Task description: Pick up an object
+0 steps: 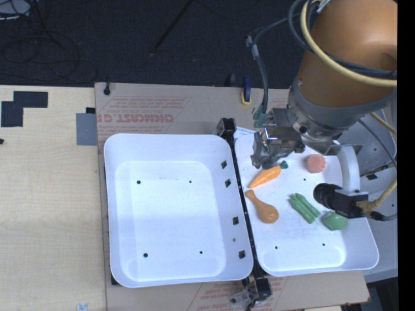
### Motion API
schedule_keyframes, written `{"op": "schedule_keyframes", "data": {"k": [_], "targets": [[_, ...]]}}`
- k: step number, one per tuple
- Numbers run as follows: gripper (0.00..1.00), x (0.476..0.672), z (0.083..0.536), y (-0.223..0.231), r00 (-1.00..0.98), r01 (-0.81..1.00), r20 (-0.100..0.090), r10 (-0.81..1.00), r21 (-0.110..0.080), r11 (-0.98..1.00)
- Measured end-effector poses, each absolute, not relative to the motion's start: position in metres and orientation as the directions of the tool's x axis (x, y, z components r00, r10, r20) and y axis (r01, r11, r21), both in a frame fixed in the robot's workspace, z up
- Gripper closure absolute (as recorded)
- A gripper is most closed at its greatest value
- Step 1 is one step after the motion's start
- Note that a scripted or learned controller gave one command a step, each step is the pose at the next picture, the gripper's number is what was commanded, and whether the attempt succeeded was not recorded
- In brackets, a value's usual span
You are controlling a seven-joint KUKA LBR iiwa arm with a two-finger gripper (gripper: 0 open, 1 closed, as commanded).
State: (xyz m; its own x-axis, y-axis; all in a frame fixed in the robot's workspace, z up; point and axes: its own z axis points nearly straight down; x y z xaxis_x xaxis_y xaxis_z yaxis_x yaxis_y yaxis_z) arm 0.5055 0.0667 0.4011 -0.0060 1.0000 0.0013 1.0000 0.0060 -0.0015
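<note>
The arm comes in from the right, and its gripper [268, 153] hangs low over the far left part of the right bin [363, 259]. Just below the gripper lies an orange carrot [265, 176], tilted, with its thick end near the gripper. I cannot tell if the gripper touches the carrot, and I cannot tell how far the gripper is open, because the wrist hides it.

In the same bin, near the carrot, there is an orange pear-shaped toy [263, 208]. To the right of it lies a green ribbed piece [303, 207], and a small green block [335, 221] is beside a black part. A pink round piece [316, 163] lies farther back. The left bin [113, 173] stands just beside the right one on the bench [45, 193].
</note>
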Motion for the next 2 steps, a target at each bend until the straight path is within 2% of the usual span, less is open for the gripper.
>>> {"op": "schedule_keyframes", "data": {"k": [1,2], "targets": [[1.00,0.493,0.521,0.109,-0.006,1.000,0.003,1.000,0.010,0.006],[1.00,0.475,0.444,0.151,-0.005,1.000,-0.003,1.000,-0.011,0.005]]}}
